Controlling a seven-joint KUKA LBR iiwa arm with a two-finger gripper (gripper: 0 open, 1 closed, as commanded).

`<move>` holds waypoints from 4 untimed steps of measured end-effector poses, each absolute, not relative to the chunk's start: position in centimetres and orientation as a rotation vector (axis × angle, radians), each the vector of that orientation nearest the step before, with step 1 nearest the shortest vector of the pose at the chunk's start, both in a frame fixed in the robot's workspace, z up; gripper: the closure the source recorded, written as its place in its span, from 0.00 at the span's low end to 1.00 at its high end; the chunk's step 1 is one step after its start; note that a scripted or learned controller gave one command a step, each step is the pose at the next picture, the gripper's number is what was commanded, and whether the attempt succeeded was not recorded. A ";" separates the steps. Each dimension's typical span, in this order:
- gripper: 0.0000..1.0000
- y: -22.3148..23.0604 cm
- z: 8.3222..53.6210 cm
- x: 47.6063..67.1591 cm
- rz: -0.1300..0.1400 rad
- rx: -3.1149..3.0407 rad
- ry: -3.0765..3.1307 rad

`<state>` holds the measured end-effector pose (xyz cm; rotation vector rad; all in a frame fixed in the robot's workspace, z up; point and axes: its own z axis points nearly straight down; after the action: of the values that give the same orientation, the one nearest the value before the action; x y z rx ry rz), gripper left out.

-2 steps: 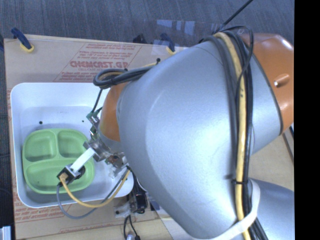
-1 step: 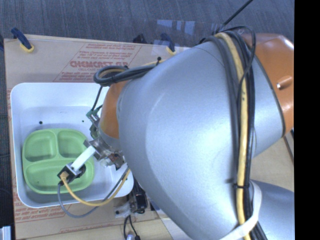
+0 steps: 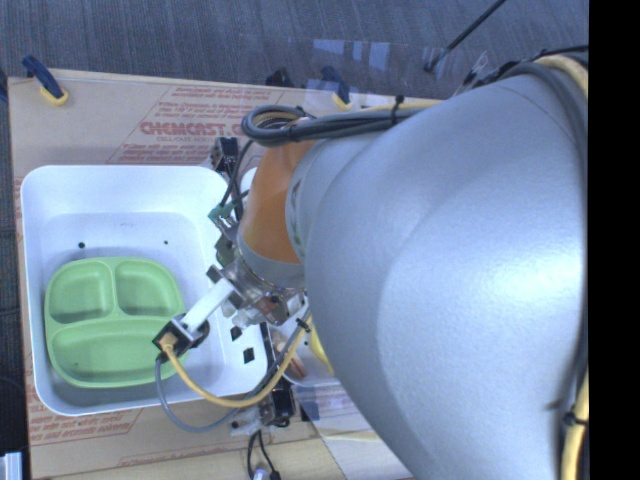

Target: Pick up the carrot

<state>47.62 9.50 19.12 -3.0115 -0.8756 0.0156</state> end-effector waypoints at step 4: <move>1.00 20.5 29.0 56.1 0.010 -3.070 -0.656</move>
<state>56.06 20.46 29.03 -3.0703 -0.6564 0.0100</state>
